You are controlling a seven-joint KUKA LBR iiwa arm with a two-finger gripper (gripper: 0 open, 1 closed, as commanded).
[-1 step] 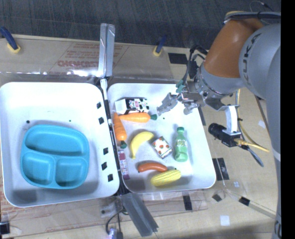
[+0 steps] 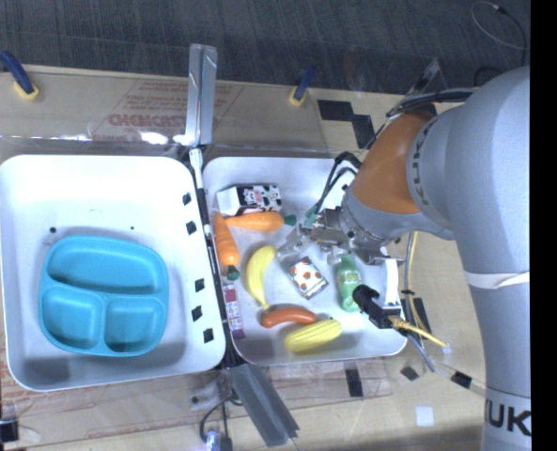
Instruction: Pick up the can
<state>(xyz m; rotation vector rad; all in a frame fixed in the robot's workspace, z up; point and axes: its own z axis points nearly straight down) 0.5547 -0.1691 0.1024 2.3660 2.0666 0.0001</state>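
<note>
The grey arm with its orange band is reaching in over the right-hand shallow white bin (image 2: 287,169), and its two-finger gripper (image 2: 308,240) is hanging low above the middle of that bin, right over the clutter. From where I am standing I cannot tell how wide the pincer is standing or whether anything is caught in it; the wrist is hiding too much.

The small can with the red-and-white patterned label (image 2: 306,277) is lying tilted just below the gripper, near the bin's centre, hemmed in by a yellow plastic banana (image 2: 259,272) on its left and a green bottle (image 2: 348,278) on its right. That crowding is probably why the arm is coming almost straight down.

A red sausage (image 2: 287,316) and a yellow corn cob (image 2: 314,334) are resting along the bin's near edge, an orange carrot (image 2: 255,222) and a black-and-white carton (image 2: 250,198) toward its far edge. A blue compartment tray (image 2: 104,294) is sitting in the left-hand white bin (image 2: 24,186), well apart from everything.
</note>
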